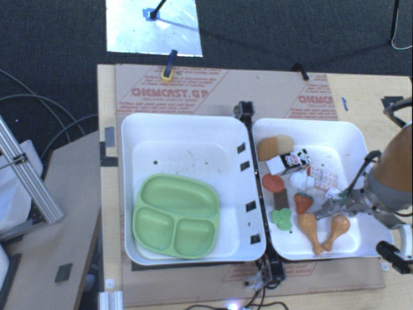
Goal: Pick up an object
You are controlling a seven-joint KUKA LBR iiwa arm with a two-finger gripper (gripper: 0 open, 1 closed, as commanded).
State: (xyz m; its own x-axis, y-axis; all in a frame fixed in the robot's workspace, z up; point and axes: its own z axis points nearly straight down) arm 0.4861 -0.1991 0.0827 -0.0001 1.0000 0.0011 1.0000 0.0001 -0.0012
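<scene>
Two toy drumsticks (322,230) sit lowest in the frame, at the bottom of the right bin (352,134) — crossed into a V, tan with rounded ends. Just above them there's a red strawberry (303,202), and left of that a green leafy piece (281,218) under a dark brown bar (281,200). Going up the left side of that bin: a red oval piece (273,183), a white card (276,165), and a tan bread-like lump (275,146) at the top. A small black-and-white item (297,157) and a white packet with red print (317,176) lie toward the middle.

Gripper (337,202) comes in from the right edge, low over the bin, its metal tip right beside the upper drumstick and the packet. Can't tell how the jaws stand — it's just a blur of grey metal there, and nothing is clearly between them.

Left bin (184,131) has a green divided tray (175,216) with three compartments, in its lower half.
</scene>
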